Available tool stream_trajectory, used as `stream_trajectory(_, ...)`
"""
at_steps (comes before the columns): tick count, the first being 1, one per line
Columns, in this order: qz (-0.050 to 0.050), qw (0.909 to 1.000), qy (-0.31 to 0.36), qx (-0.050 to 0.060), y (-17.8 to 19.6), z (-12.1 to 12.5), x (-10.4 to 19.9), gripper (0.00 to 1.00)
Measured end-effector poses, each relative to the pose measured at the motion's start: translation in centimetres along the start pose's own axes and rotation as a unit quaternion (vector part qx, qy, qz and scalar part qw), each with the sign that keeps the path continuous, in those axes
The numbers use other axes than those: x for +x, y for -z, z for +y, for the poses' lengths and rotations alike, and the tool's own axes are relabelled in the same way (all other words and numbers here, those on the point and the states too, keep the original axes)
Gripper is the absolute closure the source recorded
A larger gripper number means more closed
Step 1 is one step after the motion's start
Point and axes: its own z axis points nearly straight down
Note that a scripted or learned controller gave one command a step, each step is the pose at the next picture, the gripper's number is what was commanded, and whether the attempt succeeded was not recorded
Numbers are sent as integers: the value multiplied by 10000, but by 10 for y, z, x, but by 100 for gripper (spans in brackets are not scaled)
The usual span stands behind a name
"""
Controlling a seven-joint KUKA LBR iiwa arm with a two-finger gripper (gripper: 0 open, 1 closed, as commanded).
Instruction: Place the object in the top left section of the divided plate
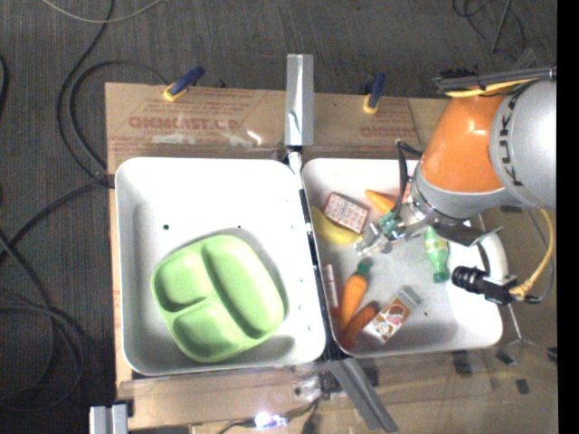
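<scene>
Orange-banded arm (pixel 466 147) reaches in from the right and hangs over the right bin (pixel 470 328), its gripper (pixel 384 233) low among the clutter there. Whether it is open or closed cannot be told, and nothing is visibly held, so the pick looks not yet done.

Just beside the gripper lie a patterned box (pixel 346 211) and a yellow piece (pixel 333 231). A carrot (pixel 353 292) is a little nearer, a green bottle (pixel 437 253) to the right, and a small carton (pixel 389 319) near the front wall. Which of these is the object to move is unclear, but it is probably one close to the gripper.

The green plate (pixel 217 297) sits alone in the left bin (pixel 145 183), turned askew, its sections bare. Being skewed, its top left section will need careful aiming across the wall between the bins.
</scene>
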Motion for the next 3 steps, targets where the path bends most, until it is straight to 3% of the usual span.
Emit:
stream_trajectory(1,-1,9998,181,15,-12,-74,-40,100)
stream_trajectory(2,-7,9984,560,3,59,-40,55,100)
stream_trajectory(3,-5,9984,560,3,59,-40,55,0)
